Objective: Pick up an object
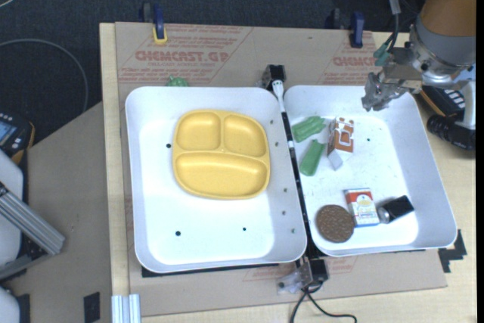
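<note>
Two bins below me: yellow plate [221, 153] left, then green pieces [308, 140], brown disc [334, 223], red-and-white box [363, 207] right. My gripper [376, 100] hovers at the right bin's [431, 185] far edge, carrying nothing I can see; every object lies unpicked, so the grasp remains ahead.

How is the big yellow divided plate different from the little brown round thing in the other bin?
The yellow three-compartment plate is far larger than the brown round disc. The plate has rounded corners and raised dividers; the disc is a circle that looks flat. The plate sits alone in the left white bin, while the disc lies among other small items in the right white bin. Both lie flat.
</note>
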Robot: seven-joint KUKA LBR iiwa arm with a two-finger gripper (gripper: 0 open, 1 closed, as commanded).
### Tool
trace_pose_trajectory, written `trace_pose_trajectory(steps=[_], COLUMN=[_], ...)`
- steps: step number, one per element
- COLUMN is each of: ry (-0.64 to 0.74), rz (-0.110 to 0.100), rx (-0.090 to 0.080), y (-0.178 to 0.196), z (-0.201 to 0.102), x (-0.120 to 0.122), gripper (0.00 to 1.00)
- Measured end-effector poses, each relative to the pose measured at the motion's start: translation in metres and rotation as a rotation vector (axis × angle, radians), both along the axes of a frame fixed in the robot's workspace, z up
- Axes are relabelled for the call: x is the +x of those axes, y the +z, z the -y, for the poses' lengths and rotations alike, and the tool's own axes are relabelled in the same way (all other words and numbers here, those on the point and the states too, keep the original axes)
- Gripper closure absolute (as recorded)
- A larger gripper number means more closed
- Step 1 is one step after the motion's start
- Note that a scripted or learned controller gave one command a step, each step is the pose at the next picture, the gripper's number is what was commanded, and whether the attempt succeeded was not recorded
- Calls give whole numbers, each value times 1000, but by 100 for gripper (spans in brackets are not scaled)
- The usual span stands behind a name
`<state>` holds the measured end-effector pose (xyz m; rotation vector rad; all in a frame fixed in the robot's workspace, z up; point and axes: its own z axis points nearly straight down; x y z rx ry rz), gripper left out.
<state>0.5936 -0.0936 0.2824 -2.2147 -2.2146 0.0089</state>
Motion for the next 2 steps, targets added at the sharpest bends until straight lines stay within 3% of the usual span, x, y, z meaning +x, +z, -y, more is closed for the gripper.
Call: trace_pose_trajectory(steps=[1,2], ry=[8,7], rz=[4,4], rx=[2,0], y=[-10,-20], z=[-84,-140], x=[-64,-112], gripper=[100,100])
